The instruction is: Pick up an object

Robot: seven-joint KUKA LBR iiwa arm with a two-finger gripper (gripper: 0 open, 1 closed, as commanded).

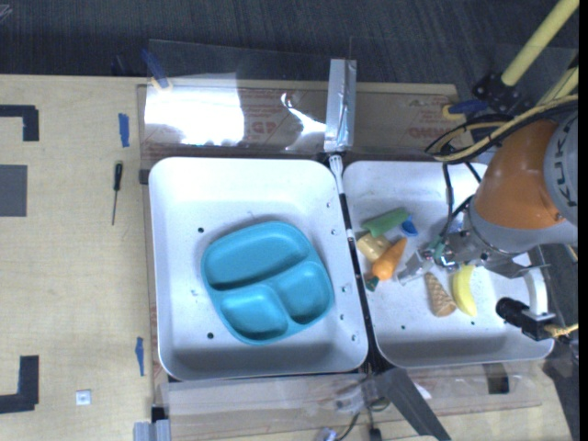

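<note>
A: Right-hand shallow white bin, and a cluster of small toy foods: an orange carrot-shaped piece, a green tube-like piece, a tan ridged cone, a yellow banana-shaped piece.

B: And the two-finger gripper?

A: Low among them, just above the cone. How far the jaws stand apart, I cannot tell.

B: Room to move?

A: Bare floor toward the near wall. The left-hand white bin holds a blue divided plastic tray, with the bins' shared rim between.

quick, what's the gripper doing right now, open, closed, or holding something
Gripper: down in the right bin among the toy food; open or closed cannot be told, and nothing is visibly held.
</note>
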